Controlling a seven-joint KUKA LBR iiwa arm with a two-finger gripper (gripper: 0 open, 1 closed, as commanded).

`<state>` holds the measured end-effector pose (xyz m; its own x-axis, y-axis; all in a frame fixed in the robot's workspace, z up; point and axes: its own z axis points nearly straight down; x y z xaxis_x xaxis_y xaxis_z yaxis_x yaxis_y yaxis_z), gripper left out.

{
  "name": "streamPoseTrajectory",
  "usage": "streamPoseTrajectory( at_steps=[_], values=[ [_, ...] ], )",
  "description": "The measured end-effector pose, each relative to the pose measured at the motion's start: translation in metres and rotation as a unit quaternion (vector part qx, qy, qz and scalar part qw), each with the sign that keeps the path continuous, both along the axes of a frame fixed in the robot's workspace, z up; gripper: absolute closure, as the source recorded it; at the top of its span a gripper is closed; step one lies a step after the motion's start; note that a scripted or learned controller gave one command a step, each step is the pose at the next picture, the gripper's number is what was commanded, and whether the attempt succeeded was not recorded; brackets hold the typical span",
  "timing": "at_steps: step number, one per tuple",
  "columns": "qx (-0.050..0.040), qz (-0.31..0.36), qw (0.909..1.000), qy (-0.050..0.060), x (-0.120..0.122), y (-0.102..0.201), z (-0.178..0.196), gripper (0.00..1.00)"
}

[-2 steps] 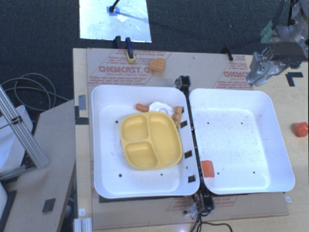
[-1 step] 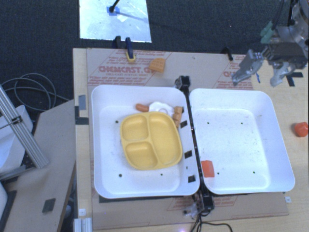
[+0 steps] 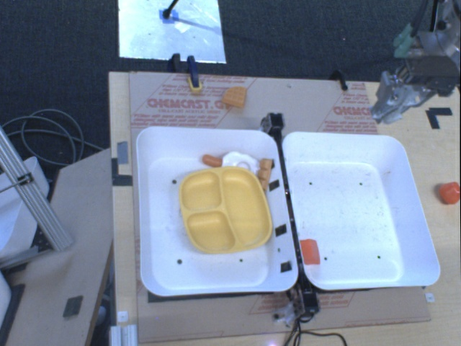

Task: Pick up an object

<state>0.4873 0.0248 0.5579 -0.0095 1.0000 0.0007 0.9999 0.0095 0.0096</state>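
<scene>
An orange block (image 3: pixel 310 251) lies in the right bin (image 3: pixel 403 193), at the near corner beside the left bin (image 3: pixel 155 215). In the left bin a yellow tray (image 3: pixel 224 211) sits mid-floor, with a sausage (image 3: pixel 212 161), white piece (image 3: pixel 240 161) and tan piece (image 3: pixel 265 171) just beyond it. The tool (image 3: pixel 392 99) hangs past the right bin's far edge, over the counter (image 3: pixel 302 103); I cannot tell its state.

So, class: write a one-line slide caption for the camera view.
Gripper above right bin; yellow divided plate in left bin.
</scene>
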Motion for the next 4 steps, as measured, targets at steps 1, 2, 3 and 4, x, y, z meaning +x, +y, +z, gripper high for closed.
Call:
streamPoseTrajectory(
  at_steps=[1, 2, 3, 4],
  values=[
    [-0.0001, 0.0, 1.0, 0.001, 0.0, 0.0, 0.0, 0.0],
    [0.0, 0.002, 1.0, -0.001, 0.0, 0.0, 0.011, 1.0],
    [-0.0001, 0.002, 1.0, -0.001, 0.0, 0.0, 0.011, 0.0],
    [-0.0001, 0.003, 1.0, -0.003, 0.001, -0.001, 0.022, 1.0]
  ],
)
